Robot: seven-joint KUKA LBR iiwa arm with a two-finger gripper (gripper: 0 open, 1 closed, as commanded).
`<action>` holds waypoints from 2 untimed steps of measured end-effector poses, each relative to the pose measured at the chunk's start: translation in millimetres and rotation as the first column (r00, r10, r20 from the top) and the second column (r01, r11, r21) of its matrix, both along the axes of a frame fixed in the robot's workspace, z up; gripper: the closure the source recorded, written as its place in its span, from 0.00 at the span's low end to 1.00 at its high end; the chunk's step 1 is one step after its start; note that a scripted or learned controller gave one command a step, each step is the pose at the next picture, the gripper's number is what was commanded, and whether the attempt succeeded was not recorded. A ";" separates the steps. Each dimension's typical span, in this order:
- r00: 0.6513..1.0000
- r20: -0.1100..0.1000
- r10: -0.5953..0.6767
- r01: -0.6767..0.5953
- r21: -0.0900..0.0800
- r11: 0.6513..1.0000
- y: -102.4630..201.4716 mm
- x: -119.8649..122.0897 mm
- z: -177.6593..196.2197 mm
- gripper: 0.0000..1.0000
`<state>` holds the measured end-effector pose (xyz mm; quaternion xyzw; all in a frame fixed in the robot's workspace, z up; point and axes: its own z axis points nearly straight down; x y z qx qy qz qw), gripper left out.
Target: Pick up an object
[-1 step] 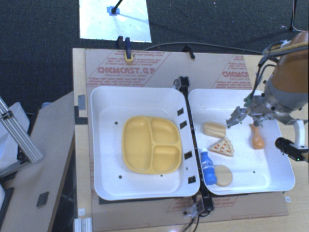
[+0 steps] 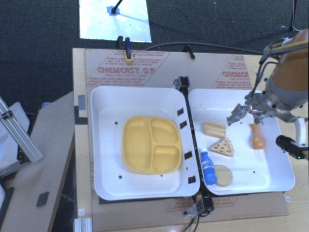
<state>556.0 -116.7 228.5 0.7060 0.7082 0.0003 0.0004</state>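
Observation:
My gripper (image 2: 246,117) hangs over the back half of the right bin (image 2: 270,180), open, with nothing between its fingers. Just below and right of it lies an orange drumstick-shaped toy (image 2: 257,136). A tan bread roll (image 2: 214,129) lies to its left. A pizza slice (image 2: 223,147) sits in front of the roll. Along the bin's left wall lies a blue bottle (image 2: 207,167), and a round tan cookie (image 2: 224,175) touches it on the right.
The left bin (image 2: 106,129) holds a yellow divided plate (image 2: 152,144). A black divider with clips (image 2: 189,129) runs between the two bins. The arm's orange band (image 2: 292,71) rises at the right edge.

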 end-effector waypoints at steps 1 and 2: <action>1.000 -0.004 -0.002 0.002 0.001 1.000 -5.4 6.2 -58.1 0.00; 1.000 -0.003 -0.001 0.001 0.001 1.000 -5.4 8.9 -100.3 0.00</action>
